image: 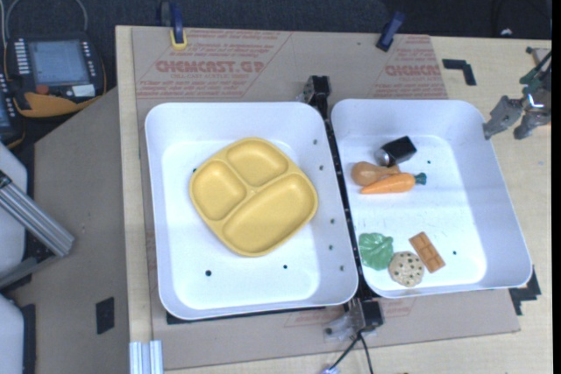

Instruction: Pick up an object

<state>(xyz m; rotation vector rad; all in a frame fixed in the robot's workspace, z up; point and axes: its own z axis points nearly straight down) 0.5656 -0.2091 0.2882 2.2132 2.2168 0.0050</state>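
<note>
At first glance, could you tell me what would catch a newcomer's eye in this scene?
The large yellow three-compartment plastic plate in the left white bin stands out first. The right white bin holds small toy foods: an orange carrot, a green leafy piece and a speckled round cookie. The hand hangs over that bin's far right rim.

The bench board (289,66) under the bins carries red lettering printed upside down: one large line reads about "CHEMCAST GP", with smaller lines around it too faint to read. The same red print repeats at the board's right, partly hidden and unreadable.
</note>
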